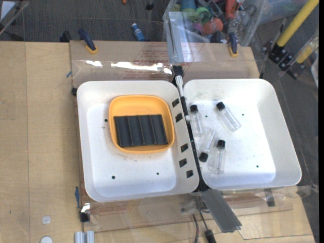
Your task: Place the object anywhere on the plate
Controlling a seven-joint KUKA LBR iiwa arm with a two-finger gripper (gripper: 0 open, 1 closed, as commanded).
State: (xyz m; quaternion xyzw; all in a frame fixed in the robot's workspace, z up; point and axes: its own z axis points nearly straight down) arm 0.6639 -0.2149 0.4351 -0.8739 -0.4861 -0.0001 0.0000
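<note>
So the orange plate [142, 123] sits in the left bin [96, 181] with a dark ribbed insert [140, 130] on it. All the clear vials with black caps are over in the right bin [273, 156]: one near the top [227, 115], one by the divider [195, 119], and two more lower down [217, 156] [206, 147], none on the plate.

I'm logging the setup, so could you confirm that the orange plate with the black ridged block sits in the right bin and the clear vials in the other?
Not quite: the camera view shows the orange plate with the black ridged block in the left bin; the clear vials lie in the right bin.
</note>
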